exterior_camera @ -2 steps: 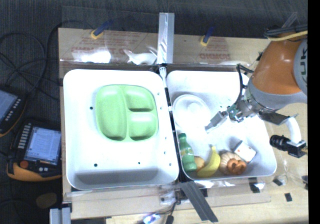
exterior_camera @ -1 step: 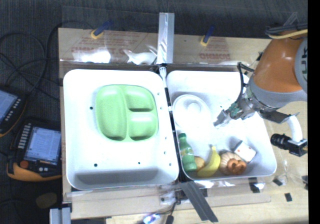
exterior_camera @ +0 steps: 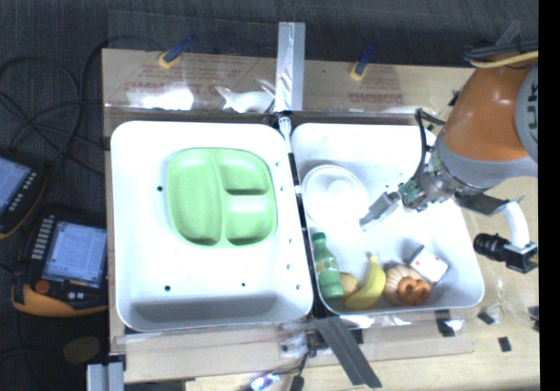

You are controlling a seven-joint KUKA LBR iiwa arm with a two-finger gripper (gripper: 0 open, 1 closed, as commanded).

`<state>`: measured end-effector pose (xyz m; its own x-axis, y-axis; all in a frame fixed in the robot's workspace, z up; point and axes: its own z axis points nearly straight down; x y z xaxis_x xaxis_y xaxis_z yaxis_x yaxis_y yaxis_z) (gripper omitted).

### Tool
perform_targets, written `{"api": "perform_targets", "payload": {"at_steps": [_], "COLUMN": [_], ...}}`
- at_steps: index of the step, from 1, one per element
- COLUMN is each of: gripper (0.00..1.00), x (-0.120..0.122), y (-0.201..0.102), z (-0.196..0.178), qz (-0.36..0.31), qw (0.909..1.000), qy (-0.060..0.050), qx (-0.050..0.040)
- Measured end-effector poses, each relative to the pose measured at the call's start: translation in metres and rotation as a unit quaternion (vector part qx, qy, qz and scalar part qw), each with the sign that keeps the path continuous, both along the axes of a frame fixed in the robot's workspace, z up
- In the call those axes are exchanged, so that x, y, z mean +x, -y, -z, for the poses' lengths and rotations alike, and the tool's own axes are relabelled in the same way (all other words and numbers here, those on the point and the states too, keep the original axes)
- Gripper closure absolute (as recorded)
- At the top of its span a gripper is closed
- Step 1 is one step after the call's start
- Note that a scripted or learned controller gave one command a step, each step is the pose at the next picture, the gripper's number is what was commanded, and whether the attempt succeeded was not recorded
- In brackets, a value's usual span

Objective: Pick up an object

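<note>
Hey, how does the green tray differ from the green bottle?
The green tray is large, flat and pale, lying in the left bin. The green bottle is small and darker, lying in the right bin against the banana. Both are green.

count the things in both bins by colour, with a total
green: 2, a plate in the left bin and a bottle in the right bin
white: 2, a bowl and a small box
yellow: 1, a banana
orange or tan: 2, small rounded items and, too blurred to name
total: 7
</note>
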<state>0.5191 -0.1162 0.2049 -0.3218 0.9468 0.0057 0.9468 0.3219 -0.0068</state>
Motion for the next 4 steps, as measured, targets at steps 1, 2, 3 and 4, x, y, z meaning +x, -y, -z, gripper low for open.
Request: {"api": "perform_targets", "payload": {"at_steps": [1,2,3,4], "gripper": [0.00,1.00,0.00,0.00], "x": [-0.035,-0.035,-0.035,-0.032], "y": [-0.006,-0.008,-0.007,0.000], "z": [0.100,0.095,0.094,0.115], "qz": [-0.088,-0.088,-0.088,-0.073], "qw": [0.9961,0.9961,0.9962,0.9973], "qy": [0.004,0.001,0.001,0.009], "qx": [-0.0025,0.0005,-0.0002,-0.0060]}}
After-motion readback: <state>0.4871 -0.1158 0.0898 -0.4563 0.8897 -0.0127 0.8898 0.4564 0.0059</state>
